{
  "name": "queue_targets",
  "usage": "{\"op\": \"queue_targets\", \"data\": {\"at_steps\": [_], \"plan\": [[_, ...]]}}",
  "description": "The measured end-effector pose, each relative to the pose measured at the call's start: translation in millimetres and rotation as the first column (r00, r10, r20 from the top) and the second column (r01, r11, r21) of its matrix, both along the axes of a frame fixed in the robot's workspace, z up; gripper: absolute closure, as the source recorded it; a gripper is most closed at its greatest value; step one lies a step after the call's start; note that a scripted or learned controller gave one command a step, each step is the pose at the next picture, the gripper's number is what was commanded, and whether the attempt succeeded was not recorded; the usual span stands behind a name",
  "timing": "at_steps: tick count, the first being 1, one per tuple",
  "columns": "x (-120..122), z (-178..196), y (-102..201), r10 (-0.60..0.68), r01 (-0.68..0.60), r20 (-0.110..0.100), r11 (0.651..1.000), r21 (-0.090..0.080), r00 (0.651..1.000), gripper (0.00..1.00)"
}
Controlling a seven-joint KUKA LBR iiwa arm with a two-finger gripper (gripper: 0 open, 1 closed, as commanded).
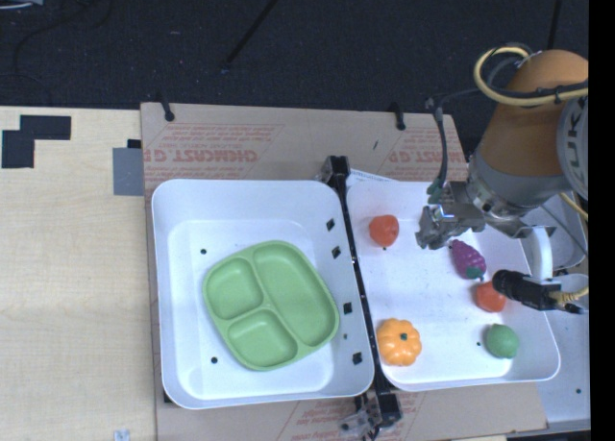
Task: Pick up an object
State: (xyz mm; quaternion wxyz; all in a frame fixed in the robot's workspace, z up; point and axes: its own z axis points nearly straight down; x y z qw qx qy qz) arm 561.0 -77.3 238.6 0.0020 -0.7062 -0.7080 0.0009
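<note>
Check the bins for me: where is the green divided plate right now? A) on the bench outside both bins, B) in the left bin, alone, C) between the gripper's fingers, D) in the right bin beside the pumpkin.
B: the green divided plate lies flat in the left bin, while the gripper is over the right bin.

two bins side by side on the surface [67, 266]. left bin [183, 208] holds a divided plate [269, 305], sitting toward its near right. right bin [423, 362] holds five items: tomato [384, 230] at far left, pumpkin [399, 342] at near left, eggplant [468, 259] mid right, small round fruit [489, 298] just in front of the eggplant, ball [500, 341] at near right. pincer [432, 231] hangs over the right bin, between tomato and eggplant.
</note>
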Motion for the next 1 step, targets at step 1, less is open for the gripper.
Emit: {"op": "queue_targets", "data": {"at_steps": [1], "plan": [[-1.2,3.5,59.1,0.003,-0.003,0.000,1.000,0.001,1.000,1.00]]}}
